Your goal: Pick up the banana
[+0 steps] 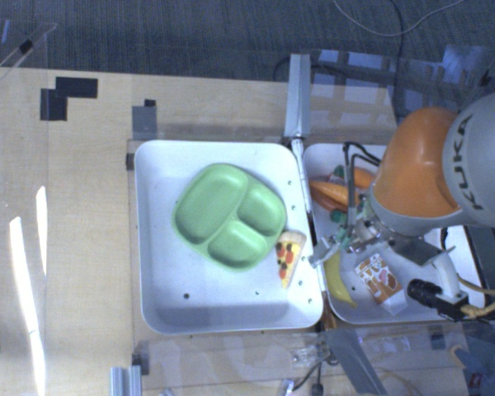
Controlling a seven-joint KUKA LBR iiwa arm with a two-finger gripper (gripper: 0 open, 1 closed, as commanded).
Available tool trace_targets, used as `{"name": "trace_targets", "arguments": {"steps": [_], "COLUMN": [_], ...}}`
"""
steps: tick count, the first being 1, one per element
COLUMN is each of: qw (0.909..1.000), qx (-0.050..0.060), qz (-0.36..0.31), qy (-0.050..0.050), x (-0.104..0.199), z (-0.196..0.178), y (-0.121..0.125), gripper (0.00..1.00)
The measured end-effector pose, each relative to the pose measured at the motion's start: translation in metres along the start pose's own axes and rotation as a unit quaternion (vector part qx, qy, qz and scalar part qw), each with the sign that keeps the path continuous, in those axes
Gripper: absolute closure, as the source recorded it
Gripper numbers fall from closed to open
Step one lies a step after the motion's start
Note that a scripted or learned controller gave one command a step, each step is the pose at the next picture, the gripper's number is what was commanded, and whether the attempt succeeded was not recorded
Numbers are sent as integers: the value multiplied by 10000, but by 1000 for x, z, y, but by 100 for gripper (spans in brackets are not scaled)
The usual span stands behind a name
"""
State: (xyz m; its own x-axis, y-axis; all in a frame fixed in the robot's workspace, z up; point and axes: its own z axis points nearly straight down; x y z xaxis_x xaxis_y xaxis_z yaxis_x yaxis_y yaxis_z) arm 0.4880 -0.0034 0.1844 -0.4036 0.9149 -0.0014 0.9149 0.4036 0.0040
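Pale wood-grain desk [82, 246] under dark ribbed carpet at the top, two shallow glossy white bins side by side. Left bin [157, 304]: rounded corners, holds a matte green plastic plate [229, 214] with three moulded compartments, lying tilted. Just beside the plate's lower right edge, a small wedge of toy pizza [288, 257], tan crust, red and dark dots, near the bin's right wall. Right bin [346, 310]: banana [337, 275], smooth, yellow, curved, lying along the bin's left wall at the near end, partly under the hand. Above it an orange carrot-like piece [330, 193] with a green bit at its tip. Small flat printed packet [378, 277], white with red-brown print, just right of the banana. Arm comes in from the right, smooth grey shell with a rounded orange band [412, 176]. Hand [343, 239], metal with cabling, sits over the banana's upper end; finger state cannot tell, no grasp visible. Black cable loops on the carpet.
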Motion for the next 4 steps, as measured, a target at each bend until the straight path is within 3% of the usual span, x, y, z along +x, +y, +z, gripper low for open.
{"name": "trace_targets", "arguments": {"steps": [1, 2, 4], "qw": [9998, 9998, 9978], "qx": [2, 2, 6], "qz": [-198, -217, -668], "qy": [2, -1, 3], "x": [11, -20, -13], "z": [0, 0, 0], "y": [5, -9, -5], "gripper": [0, 0, 0]}}
